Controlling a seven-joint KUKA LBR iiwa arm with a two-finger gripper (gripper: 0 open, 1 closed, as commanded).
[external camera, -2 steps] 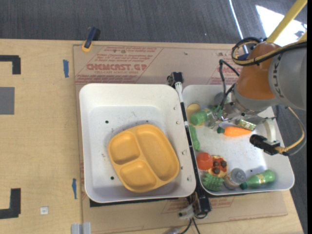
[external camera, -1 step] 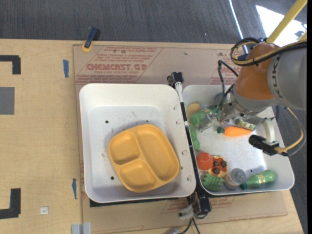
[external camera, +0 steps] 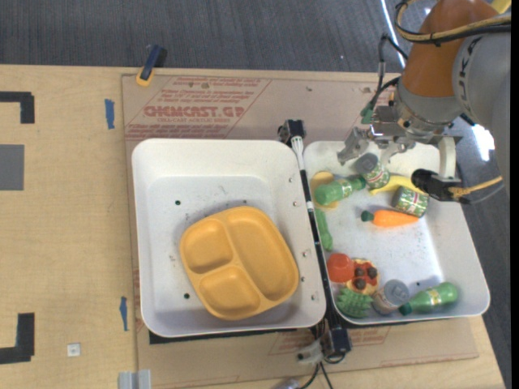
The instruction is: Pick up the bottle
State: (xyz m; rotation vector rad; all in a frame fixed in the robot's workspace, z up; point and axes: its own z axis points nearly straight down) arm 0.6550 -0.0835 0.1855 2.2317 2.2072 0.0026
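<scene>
The gripper (external camera: 366, 154) is hanging open over the right bin (external camera: 466, 254), just above a green bottle (external camera: 336, 190) lying beside a carrot (external camera: 392, 218)

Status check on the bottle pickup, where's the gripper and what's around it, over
Gripper low over the right bin's far end, grip unconfirmed. One green bottle lying just beside it, another at the near edge. Can, carrot crowding close.
</scene>
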